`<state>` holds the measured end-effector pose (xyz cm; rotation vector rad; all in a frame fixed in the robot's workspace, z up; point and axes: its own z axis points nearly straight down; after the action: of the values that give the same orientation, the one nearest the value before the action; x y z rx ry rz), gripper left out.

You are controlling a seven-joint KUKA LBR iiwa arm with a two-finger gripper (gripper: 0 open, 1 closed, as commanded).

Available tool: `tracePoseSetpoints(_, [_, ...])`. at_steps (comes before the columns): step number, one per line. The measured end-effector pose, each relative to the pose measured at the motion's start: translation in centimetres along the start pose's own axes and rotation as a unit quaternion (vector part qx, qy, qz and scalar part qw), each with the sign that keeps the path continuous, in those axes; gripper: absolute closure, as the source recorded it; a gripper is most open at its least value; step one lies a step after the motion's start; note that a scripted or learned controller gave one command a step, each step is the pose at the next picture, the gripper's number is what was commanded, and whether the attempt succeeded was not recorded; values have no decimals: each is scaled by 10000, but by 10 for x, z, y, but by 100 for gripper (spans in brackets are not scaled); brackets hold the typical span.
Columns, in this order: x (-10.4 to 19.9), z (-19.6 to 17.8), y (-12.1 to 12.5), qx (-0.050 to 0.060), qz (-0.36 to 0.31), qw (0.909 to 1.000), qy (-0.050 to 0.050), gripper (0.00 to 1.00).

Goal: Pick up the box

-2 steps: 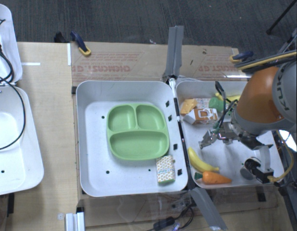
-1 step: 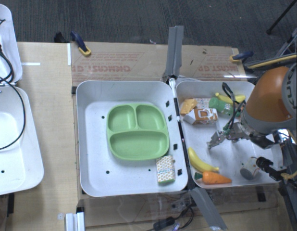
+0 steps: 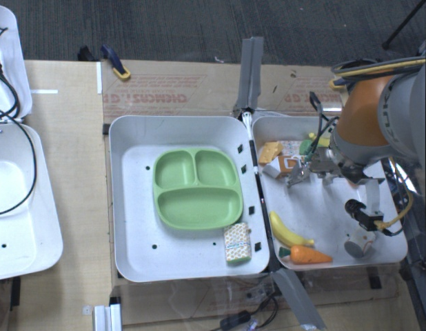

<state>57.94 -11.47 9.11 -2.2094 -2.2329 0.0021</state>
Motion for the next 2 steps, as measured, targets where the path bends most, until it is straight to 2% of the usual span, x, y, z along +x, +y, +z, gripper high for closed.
tracePoseSetpoints(1, [-1, -9, 0, 4, 16, 10000, -3, 100])
tracePoseSetpoints(2, [-15, 7, 41, 573, 1323, 9895, 79, 100])
